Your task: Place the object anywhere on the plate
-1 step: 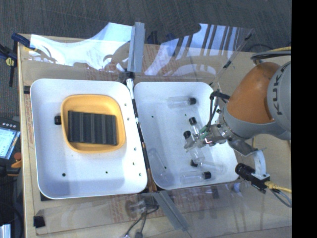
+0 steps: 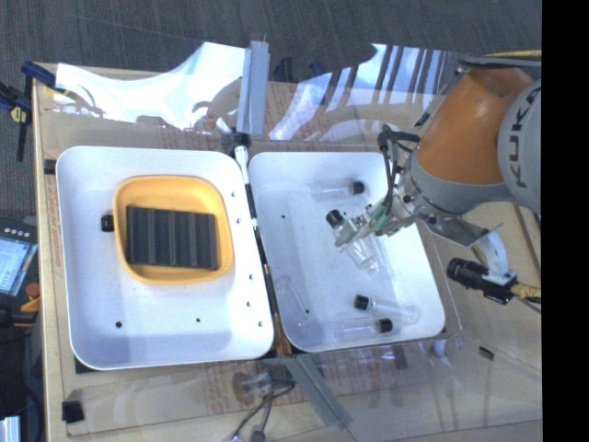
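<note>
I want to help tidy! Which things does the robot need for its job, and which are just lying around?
For the job: gripper; black-capped vial beside it; yellow plate in the left bin.
Lying about: other capped vials in the right bin; small black bit left of the plate.

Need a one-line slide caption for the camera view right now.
Gripper over the right bin among black-capped clear vials; yellow plate sits in the left bin.

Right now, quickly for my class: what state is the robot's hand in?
Hand: cannot be told whether open or closed; over the right bin, beside a black-capped vial.
</note>
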`<state>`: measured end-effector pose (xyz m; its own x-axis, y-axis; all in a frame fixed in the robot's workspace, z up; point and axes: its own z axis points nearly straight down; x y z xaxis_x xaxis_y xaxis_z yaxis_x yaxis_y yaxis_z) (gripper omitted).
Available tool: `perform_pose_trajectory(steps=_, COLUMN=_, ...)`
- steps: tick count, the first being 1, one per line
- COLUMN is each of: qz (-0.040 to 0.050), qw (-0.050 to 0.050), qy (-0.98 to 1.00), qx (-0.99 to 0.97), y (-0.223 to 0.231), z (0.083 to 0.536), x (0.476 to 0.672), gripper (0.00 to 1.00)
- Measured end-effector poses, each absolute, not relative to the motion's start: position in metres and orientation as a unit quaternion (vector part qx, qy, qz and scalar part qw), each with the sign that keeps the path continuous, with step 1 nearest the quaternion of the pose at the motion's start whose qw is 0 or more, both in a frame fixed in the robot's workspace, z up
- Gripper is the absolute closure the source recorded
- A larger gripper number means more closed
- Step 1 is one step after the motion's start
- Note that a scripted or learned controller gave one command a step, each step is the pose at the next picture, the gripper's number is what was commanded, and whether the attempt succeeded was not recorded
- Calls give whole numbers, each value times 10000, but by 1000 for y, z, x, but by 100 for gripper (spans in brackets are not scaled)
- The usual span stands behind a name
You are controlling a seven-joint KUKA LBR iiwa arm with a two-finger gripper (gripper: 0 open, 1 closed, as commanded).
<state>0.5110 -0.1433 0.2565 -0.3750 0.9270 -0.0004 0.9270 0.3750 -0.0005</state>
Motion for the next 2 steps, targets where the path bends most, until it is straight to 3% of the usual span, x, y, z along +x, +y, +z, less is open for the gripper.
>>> perform_pose_trajectory(steps=1, qz=-1, qw=2, qy=9053, qx=4248, y=-129, z=243, x=594, gripper=100)
perform_pose_trajectory(steps=2, qz=0, qw=3, qy=9053, qx=4248, y=-129, z=243, x=594, gripper=0)
